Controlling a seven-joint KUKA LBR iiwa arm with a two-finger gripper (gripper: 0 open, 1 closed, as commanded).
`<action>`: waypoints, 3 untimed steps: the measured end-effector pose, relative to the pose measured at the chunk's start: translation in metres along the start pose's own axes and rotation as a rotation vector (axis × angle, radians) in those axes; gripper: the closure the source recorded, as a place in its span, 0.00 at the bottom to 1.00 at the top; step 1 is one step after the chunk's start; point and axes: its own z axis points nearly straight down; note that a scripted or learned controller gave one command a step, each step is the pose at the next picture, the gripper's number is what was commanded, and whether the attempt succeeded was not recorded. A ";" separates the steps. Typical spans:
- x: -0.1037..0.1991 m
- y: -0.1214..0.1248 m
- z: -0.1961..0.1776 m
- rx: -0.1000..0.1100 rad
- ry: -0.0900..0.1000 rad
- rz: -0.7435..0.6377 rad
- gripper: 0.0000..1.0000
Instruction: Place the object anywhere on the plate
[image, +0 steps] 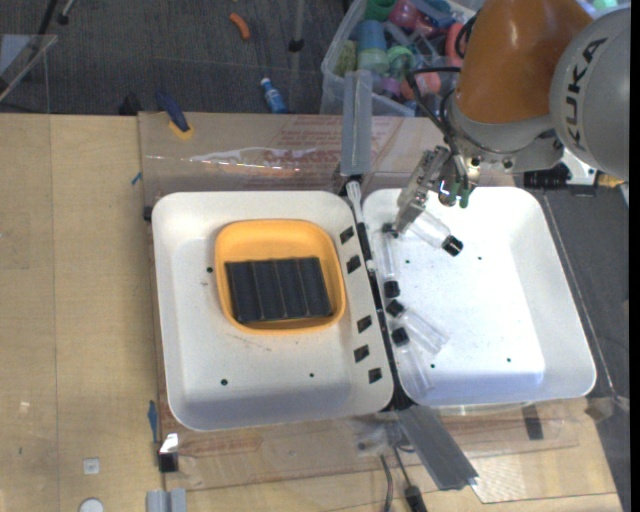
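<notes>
Starting at the left of the frame, we have bare wooden worktop (70, 250), and then the left bin (190, 380), white and shallow. Sitting in its middle is the orange plate (230, 245), and here is the task's thing: the black ridged slab (278, 288) lies flat on that plate, inside the rim, long side running across the frame.

Moving right past the seam where the two bins meet, we reach the right bin (520, 330). Hugging its left wall is a loose string of clear pieces (397, 312) with black ends, one below another. A little further in, toward the upper part of the bin, lies a small clear tube (447, 241) with a black cap, tilted.

Now the end effector (395, 225) is down at the upper left corner of the right bin, slanting toward the seam, just left of the small clear tube and above the string of clear pieces. Spread or pressed together? I cannot tell from this angle, and nothing can be made out in its grasp.

Above it the arm (510, 55) comes in from the upper right of the frame, its orange band big and close to the lens. Well apart from all this the black ridged slab rests on the plate, over in the other bin.
</notes>
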 end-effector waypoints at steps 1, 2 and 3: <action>-0.011 -0.018 -0.026 0.000 -0.001 -0.012 1.00; -0.019 -0.044 -0.059 0.000 -0.003 -0.244 1.00; -0.034 -0.058 -0.069 -0.001 -0.003 -0.544 1.00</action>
